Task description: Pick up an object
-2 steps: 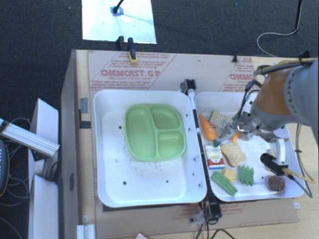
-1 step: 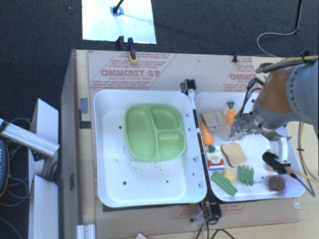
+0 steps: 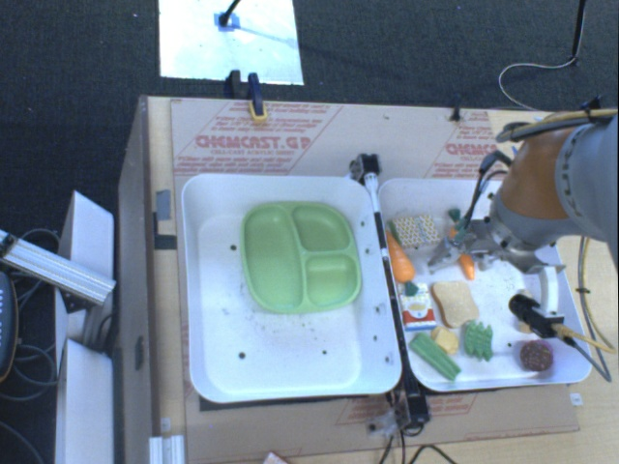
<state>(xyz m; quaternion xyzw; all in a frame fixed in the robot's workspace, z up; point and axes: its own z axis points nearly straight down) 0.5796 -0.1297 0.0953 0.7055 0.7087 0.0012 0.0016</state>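
My gripper (image 3: 456, 250) hangs low over the back middle of the right bin (image 3: 571, 370), and the grey arm with its orange band (image 3: 530, 184) reaches in from the right. A small orange piece (image 3: 468, 267) lies right at the gripper's tip; whether it is gripped is unclear. Left of it lie a carrot (image 3: 400, 260) and a speckled waffle-like square (image 3: 414, 228). Just in front of the gripper lies a slice of bread (image 3: 455, 303).
The left bin (image 3: 218, 356) holds a green divided plate (image 3: 300, 257). Toward the right bin's front are a red-and-white box (image 3: 417, 307), a yellow cheese piece (image 3: 446, 338), a green stick (image 3: 435, 356), a green leafy toy (image 3: 478, 339) and a brown round (image 3: 535, 357).
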